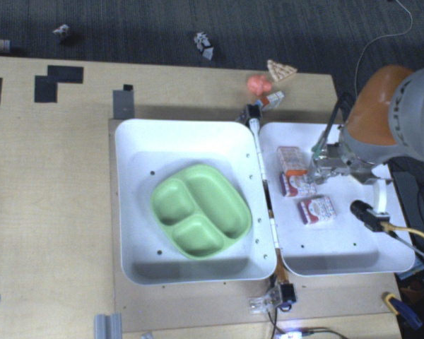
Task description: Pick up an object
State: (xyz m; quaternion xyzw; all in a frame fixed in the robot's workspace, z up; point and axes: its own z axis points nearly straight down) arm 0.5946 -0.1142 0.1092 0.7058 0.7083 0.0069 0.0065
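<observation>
In the camera view, the step in hand looks like the descent onto a target: the arm (399, 111) reaches in from the right and its end effector (318, 174) sits low over the right bin (381, 256), at the right edge of a small red-and-white packet (292, 170). A second, similar packet (316, 210) lies just below it on the bin floor, apart from the tool. Whether the end effector is spread or pressed together I cannot tell; the metal parts blur against the packet's wrapper, and nothing can be seen pinched in it. It seems to touch or nearly touch the upper packet, but contact is not certain.

By my judgement nothing is lifted yet. The next move calls for closing squarely on the packet, which lies flat and thin, so a shallow grip may slip off; then a straight lift clear of the bin wall.

The left bin (131, 189) holds a green divided tray (200, 209), well apart from the arm. Both bins rest on the counter (49, 210).
</observation>
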